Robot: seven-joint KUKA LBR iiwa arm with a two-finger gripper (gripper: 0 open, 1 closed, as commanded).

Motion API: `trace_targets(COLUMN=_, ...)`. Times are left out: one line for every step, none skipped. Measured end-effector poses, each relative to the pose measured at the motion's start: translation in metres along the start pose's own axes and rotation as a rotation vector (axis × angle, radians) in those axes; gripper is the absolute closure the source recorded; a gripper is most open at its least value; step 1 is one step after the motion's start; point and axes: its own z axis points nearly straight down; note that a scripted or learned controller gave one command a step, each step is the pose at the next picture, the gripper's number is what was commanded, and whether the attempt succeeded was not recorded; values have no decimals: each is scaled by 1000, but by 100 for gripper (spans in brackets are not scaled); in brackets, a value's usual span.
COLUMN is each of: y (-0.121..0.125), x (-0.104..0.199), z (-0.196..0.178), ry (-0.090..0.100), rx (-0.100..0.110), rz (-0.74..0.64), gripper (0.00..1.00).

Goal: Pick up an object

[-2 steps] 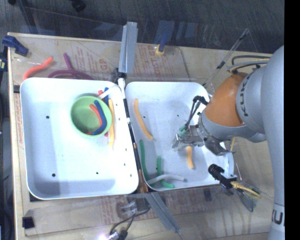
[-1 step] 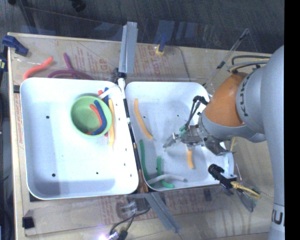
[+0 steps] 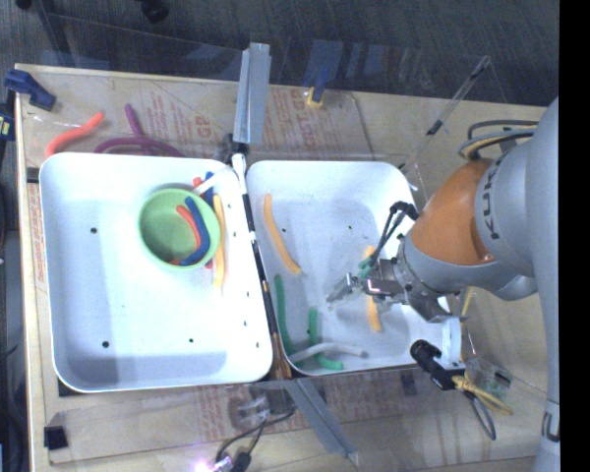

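Arm: grey KUKA arm (image 3: 516, 214) with an orange band reaches in from the right, highest above the bench.
Claw: gripper (image 3: 359, 285) is low in the right bin (image 3: 320, 180); whether it is spread or pinching, I cannot tell.
Task thing: short orange stick (image 3: 375, 315) lies just right of the claw, on the bin floor.
Other contents: long orange strip (image 3: 280, 234) up-left of the claw; green pieces (image 3: 297, 327) below-left.
Left bin (image 3: 79, 293): well left of the claw, holding a green bowl (image 3: 177, 227).
Surface: plywood bench (image 3: 177, 101).
Room: dark carpet (image 3: 305, 8) beyond.

arm (image 3: 516, 214) | white letters "KU" on grey link | bench print unreadable
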Motion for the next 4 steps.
trace_targets(y=0, x=0, z=-10, ry=0, rx=2, rz=-5, gripper=100)
trace_targets(y=0, x=-1, z=-10, ry=-1, rx=2, rz=-6, gripper=0)
trace_targets(y=-1, x=5, z=10, ry=0, rx=-9, rz=-55, gripper=0)
trace_targets(y=26, x=6, z=-23, ry=-1, rx=-4, rz=-105, gripper=0)
